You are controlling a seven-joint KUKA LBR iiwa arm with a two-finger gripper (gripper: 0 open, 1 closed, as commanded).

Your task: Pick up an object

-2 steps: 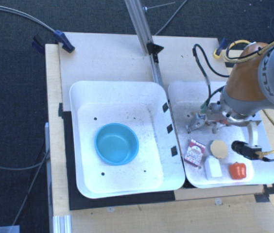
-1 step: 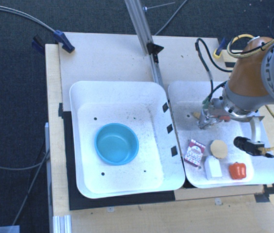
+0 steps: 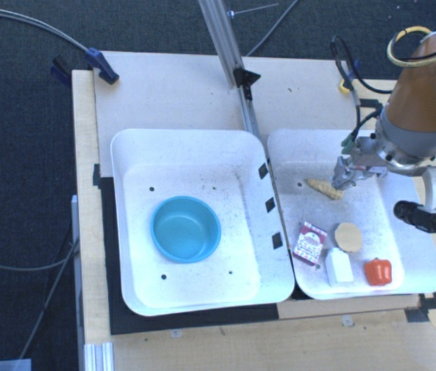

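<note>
A blue bowl (image 3: 185,229) sits in the left white bin (image 3: 137,284). In the right bin (image 3: 295,149), a small pink packet (image 3: 309,243) lies beside a white block (image 3: 339,268), a round tan disc (image 3: 349,237) and a red pepper-like toy (image 3: 378,271). Farther back, the gripper (image 3: 344,178) hangs just above a tan, cone-shaped piece (image 3: 325,188); I cannot tell its grip.

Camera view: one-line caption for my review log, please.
Arm's end effector low in the right bin at a tan piece; blue bowl sits in the left bin.
</note>
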